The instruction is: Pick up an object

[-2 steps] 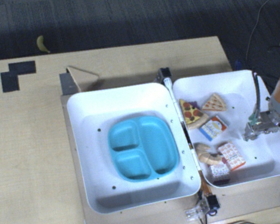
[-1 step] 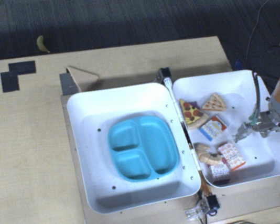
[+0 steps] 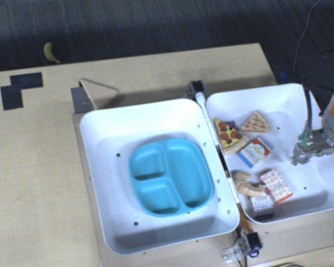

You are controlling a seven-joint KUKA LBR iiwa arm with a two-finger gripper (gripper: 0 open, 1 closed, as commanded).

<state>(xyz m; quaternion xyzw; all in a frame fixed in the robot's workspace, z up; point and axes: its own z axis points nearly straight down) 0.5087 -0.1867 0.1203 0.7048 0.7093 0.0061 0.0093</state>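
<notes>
The hand [image 3: 301,153] hangs over the bare right part of the right bin [image 3: 294,97], well apart from the toys; whether it is apart or together cannot be told. A descent from here risks closing on nothing. The objects crowd the left wall, so a grab may catch two or slip. Counted: two bins, one blue divided tray [image 3: 170,175] in the left bin [image 3: 100,134], two pizza slices [image 3: 255,124], roughly four small packets [image 3: 276,185].

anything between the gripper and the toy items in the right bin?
Nothing visible. The gripper sits over the right bin's bare right side; the toy items, such as the red-and-white box and blue-and-white packet, lie to the view's left across bare bin floor.
</notes>
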